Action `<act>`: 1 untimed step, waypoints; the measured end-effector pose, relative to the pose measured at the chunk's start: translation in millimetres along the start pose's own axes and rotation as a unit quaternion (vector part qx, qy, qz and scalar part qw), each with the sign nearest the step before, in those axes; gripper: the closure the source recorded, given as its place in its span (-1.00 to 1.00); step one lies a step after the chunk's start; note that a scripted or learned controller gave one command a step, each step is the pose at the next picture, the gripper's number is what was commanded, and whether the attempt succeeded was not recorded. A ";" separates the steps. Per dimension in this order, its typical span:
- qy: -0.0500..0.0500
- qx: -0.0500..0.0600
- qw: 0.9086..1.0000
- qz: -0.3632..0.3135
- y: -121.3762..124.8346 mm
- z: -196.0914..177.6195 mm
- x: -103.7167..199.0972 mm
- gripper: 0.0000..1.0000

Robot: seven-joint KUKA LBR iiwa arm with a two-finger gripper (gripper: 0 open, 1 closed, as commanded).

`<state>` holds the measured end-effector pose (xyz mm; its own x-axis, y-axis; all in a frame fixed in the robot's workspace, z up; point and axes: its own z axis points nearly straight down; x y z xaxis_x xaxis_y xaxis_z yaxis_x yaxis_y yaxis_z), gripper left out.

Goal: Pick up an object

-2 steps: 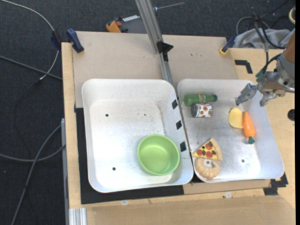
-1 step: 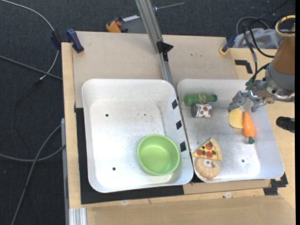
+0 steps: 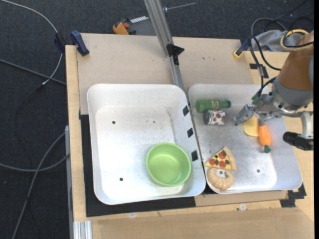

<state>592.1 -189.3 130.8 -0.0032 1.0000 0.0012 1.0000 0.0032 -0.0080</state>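
Camera view gives you two shallow white bins side by side on a pale bench, with dark carpet and loose cables around it. Nearest you, the left bin holds one thing, a round green bowl of smooth plastic at its front edge toward the right corner. The right bin carries six: at its front-left corner one ring-shaped doughnut, touching one triangular pizza slice just behind it; near the right edge one orange carrot lying beside one flat yellow piece; toward the back-left one small red-and-white can on its side, and just behind it one green bottle, also lying down. You see the gripper low over the bin's back-right part, just above the yellow piece, and I cannot tell how it is set. One metal pole slants across the bench's back edge, and two blue clamps grip the back corners.
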 end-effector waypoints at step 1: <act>0.000 0.000 1.000 -0.001 1.3 -9.6 0.8 1.00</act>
<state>593.5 -188.6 140.4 -0.0056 1.0000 0.0004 1.0000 0.0056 -0.0077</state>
